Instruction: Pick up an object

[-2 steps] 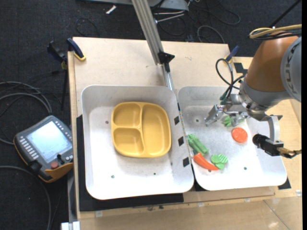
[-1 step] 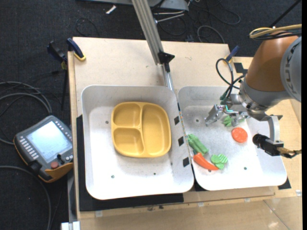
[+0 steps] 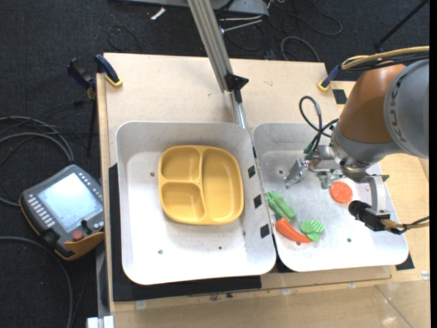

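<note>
My gripper [image 3: 298,175] hangs over the bare floor of the right bin [image 3: 355,251], near its upper middle, with its metal fingers pointing left. Nothing lies between them. An orange round piece [image 3: 341,192] rests just right of the gripper, under the wrist. A long green piece [image 3: 281,205] lies below the gripper by the bin's left wall. Lower down are an orange carrot-like piece [image 3: 292,231] and a small green ridged piece [image 3: 313,228], touching each other.
The left bin [image 3: 136,203] holds a yellow divided plate [image 3: 202,184]. A slanted metal pole [image 3: 213,36] comes down to the wall between the bins. A black cable connector [image 3: 365,214] hangs from the arm over the right bin. A teach pendant [image 3: 63,210] lies off the bench's left.
</note>
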You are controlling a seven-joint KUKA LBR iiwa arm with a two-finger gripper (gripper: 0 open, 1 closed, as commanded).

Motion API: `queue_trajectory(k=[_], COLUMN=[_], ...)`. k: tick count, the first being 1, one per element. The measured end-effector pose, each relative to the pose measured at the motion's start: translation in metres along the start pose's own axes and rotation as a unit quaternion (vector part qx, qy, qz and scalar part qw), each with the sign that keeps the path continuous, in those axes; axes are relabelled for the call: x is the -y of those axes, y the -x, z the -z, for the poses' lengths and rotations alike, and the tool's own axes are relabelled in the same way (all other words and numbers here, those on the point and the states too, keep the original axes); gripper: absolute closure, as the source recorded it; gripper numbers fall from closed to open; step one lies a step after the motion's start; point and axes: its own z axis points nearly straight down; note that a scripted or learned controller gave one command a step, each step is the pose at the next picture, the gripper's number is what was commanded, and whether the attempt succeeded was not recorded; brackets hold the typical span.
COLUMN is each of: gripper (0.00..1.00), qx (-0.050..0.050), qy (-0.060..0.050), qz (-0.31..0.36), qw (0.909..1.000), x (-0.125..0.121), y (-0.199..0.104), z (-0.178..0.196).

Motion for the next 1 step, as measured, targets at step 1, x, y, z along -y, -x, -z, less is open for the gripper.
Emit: queue_trajectory(k=[1], gripper=[0.0], qx=[0.0], qy=[0.0], qz=[0.0], qw=[1.0], x=[0.0007], y=[-0.0005], z=[-0.0536])
